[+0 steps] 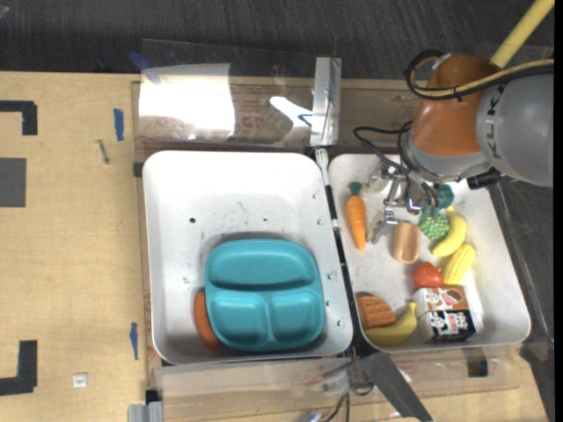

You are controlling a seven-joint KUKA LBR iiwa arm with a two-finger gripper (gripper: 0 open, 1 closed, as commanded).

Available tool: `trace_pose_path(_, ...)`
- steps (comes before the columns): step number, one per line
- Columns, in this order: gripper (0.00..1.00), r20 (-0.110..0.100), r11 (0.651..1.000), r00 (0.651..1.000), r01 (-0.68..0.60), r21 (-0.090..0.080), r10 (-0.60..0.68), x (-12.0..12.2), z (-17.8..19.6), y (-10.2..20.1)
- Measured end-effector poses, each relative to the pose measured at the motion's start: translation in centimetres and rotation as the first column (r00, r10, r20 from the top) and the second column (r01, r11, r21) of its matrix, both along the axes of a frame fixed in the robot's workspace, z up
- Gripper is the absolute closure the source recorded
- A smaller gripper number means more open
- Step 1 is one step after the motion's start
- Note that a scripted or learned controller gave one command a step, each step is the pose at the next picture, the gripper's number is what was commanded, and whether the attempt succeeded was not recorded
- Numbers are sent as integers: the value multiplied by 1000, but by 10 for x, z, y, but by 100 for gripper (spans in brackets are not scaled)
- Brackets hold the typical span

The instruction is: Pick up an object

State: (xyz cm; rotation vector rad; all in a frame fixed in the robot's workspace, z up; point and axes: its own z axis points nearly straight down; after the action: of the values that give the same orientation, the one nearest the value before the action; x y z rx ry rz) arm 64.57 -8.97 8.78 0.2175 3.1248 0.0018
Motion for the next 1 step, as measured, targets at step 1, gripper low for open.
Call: trace_pose_path(1,100,9,1000,1000,-1,-1,1,2,14,0)
